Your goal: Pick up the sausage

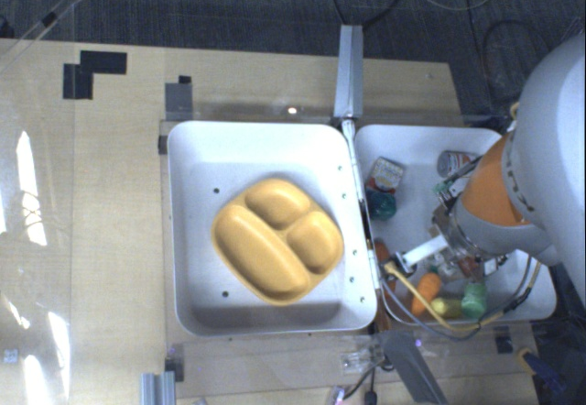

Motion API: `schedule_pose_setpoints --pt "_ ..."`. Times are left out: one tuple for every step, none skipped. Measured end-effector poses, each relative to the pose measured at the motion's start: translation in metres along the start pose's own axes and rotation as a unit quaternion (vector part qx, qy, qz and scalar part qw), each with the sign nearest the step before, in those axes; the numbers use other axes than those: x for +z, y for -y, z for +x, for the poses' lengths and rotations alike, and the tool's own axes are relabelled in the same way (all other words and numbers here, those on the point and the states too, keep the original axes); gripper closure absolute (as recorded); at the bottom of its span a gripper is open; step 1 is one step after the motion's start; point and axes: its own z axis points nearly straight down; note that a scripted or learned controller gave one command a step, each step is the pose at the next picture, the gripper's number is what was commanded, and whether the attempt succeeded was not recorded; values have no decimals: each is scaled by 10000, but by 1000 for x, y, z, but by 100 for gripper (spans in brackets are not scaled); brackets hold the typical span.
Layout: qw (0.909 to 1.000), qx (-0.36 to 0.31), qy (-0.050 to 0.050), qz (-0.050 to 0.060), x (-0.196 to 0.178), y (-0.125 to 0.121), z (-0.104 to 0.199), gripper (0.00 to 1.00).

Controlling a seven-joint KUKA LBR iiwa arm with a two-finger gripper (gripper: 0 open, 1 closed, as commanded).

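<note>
The gripper is seen low in the right bin; its grip cannot be told. The sausage is possibly the brown piece beside it, against the bin's left wall.

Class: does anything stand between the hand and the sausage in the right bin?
Nothing visible does. The hand sits beside the brownish piece at the dividing wall, seemingly the sausage; an orange piece and a green piece lie nearer the camera, aside.
</note>
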Motion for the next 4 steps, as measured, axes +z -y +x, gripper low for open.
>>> schedule_pose_setpoints --pt "9955 950 -21 -2 0 0 2 100" --pt "9989 -474 4 15 0 -1 -1 100" --pt "9954 953 -19 -4 0 1 2 100" --pt "9997 -237 -2 40 0 -5 -2 100"
